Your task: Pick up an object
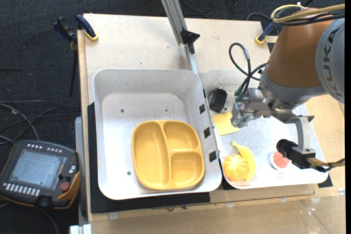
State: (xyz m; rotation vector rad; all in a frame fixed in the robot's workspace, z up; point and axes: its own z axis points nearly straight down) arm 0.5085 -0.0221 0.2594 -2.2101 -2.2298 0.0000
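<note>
A: Starting nearest the camera, what sits at the front?

B: At 8 o'clock, off the bench, a grey control pendant (38,172) lies on the dark floor. The left bin (109,96) holds 1 yellow divided tray (167,153) with 3 compartments, lying flat toward its near right corner.

A: And the right bin (260,134)?

B: At its near edge, about 5 o'clock, a yellow peeled-banana toy (241,163) lies just beside the wall shared with the left bin. To its right, a small red-and-white round piece (279,161) lies partly under a black fitting (293,153).

A: Where is the arm?

B: The gripper (241,116) hangs low over the right bin at 3 o'clock, its tip touching or just above a flat yellow card (224,123). Whether its jaws stand apart or closed, I cannot tell; nothing shows clamped in them. The orange wrist band (301,52) covers the bin's far right part.

A: Anything farther back?

B: A black object (218,98) lies at the bin's far left, near the card. A slanted metal pole (173,5) rises from between the 2 bins toward 12 o'clock, and cables (241,60) loop above the gripper.
</note>
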